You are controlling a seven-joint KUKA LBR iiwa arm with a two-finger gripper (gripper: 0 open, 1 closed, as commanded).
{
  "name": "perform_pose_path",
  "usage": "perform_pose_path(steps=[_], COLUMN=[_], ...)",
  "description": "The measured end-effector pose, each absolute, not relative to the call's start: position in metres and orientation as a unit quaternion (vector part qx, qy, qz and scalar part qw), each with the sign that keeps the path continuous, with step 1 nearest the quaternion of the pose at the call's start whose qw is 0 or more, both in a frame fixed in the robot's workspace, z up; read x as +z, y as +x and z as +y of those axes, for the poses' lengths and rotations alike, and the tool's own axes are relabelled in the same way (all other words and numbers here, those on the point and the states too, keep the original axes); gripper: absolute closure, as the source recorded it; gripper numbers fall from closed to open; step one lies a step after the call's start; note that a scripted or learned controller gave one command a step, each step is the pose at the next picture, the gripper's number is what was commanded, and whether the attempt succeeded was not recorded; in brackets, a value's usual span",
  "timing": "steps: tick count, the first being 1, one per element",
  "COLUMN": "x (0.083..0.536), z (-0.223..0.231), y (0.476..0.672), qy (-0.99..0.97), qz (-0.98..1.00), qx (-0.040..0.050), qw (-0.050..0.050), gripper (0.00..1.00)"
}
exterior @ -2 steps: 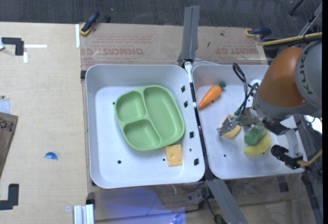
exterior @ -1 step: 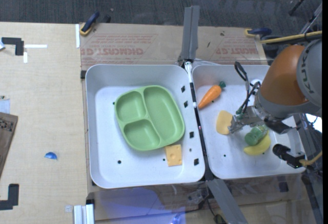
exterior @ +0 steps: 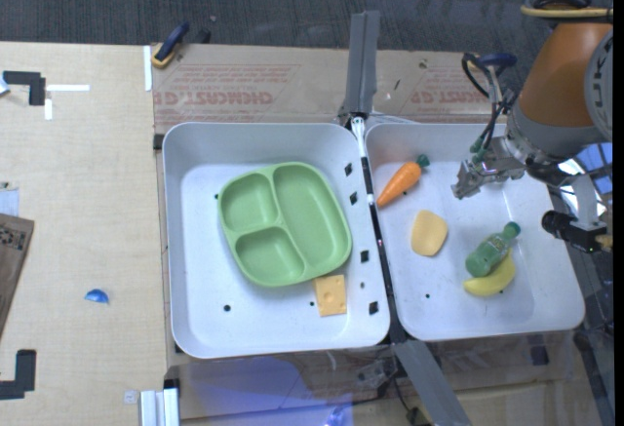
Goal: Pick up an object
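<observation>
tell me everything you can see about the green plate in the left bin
The green plate is a pale green divided tray that looks like matte plastic, with rounded corners and a raised rim. Ridges split it into three compartments, none holding anything. It lies flat and right side up on the floor of the left bin, turned at a slant to the bin's walls. A yellow cheese wedge with holes sits at its lower right corner, touching or just under the rim; I cannot tell which.

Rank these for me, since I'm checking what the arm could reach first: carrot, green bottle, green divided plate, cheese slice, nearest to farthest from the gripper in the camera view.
From the gripper:
1. Carrot, right bin, just to its left.
2. Green bottle, right bin, below it; close to the carrot's distance, hard to separate.
3. Green divided plate, left bin.
4. Cheese slice, left bin's lower edge.
</observation>
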State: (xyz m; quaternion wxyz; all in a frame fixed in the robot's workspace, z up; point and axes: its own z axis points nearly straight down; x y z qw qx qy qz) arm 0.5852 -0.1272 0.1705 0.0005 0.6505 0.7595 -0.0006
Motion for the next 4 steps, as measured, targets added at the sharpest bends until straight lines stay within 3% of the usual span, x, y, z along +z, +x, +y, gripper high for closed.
perform_pose_path(steps=[1,2,3,4], x=[0.17,0.092,0.091,0.101], z=[-0.127,-0.125,-0.101,-0.101], y=[0.585,0.539,0.574,0.575], qy=[0.65,0.576,0.548,0.549], qz=[0.76,0.817,0.837,0.836], qx=[-0.0007,-0.0002,-0.0002,0.0005], qw=[0.0,0.0,0.0,0.002], gripper=[0.0,0.0,0.0,1.0])
